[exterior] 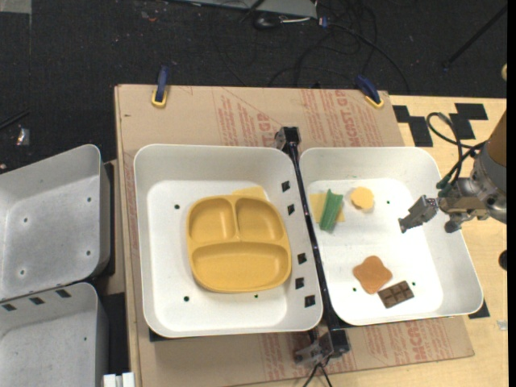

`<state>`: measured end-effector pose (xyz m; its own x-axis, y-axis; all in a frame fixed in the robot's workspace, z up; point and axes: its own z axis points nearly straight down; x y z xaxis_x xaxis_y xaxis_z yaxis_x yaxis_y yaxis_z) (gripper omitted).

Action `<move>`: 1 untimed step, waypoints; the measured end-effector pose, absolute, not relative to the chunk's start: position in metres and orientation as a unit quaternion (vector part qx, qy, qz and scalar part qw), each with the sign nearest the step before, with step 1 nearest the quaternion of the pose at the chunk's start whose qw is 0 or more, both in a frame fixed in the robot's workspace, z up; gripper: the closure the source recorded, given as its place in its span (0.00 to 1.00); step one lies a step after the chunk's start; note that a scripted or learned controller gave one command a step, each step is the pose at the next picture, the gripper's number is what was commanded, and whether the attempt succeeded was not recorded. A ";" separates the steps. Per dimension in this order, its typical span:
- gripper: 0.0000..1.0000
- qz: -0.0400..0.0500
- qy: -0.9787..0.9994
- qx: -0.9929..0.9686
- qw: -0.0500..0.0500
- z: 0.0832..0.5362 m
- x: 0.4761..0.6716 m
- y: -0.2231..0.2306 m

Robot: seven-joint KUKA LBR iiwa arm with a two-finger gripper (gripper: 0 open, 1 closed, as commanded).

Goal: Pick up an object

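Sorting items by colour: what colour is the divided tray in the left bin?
Yellow; the divided tray shows plainly in the camera view.

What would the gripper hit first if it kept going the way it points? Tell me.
Probably the bare floor of the right bin: the gripper points down-left, short of the brown piece. Depth is unclear.

Grey arm (484, 185), orange band, dark gripper (418, 214)

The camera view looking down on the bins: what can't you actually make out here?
- Gripper, camera view: too small and dark to tell how its fingers stand.
- Arm: cut off by the right edge.
- Pale yellow piece: mostly hidden under the yellow divided tray.
- Dark brown block: too small to identify.
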<state>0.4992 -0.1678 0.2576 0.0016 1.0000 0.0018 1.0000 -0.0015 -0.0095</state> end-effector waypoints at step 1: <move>0.00 0.000 -0.707 -0.707 0.000 0.262 0.501 -0.168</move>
<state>0.5011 -0.1675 0.2620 -0.0011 1.0000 -0.0001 1.0000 0.0011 -0.0005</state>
